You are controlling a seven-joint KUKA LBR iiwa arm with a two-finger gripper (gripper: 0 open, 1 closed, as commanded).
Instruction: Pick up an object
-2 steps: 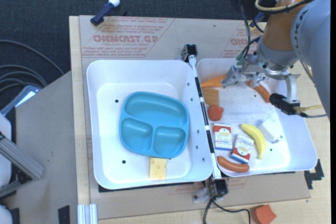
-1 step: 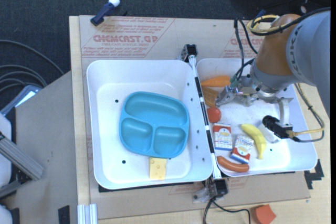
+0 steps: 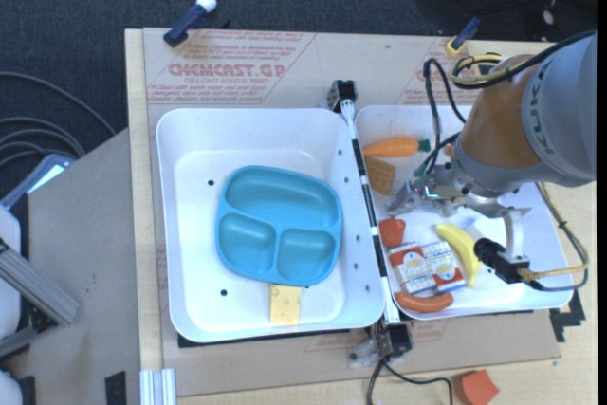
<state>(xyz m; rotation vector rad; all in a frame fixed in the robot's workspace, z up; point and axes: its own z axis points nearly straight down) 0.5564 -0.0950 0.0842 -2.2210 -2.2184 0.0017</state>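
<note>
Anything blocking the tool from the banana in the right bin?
Nothing visible lies between them: the tool hovers over the right bin, and the banana lies uncovered just beside it, near the snack packet.

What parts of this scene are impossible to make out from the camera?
- Gripper: its tips blur into cables in the camera view.
- Right bin: the arm's wrist covers its upper right.
- Printed packet: label too small to read.
- Orange block: cut off by the bottom edge.

The grey arm (image 3: 560,109), banded in orange above the wrist, is reached in from the right and bent downward, with its pincer (image 3: 417,192) lowered at the wrist's left.
</note>
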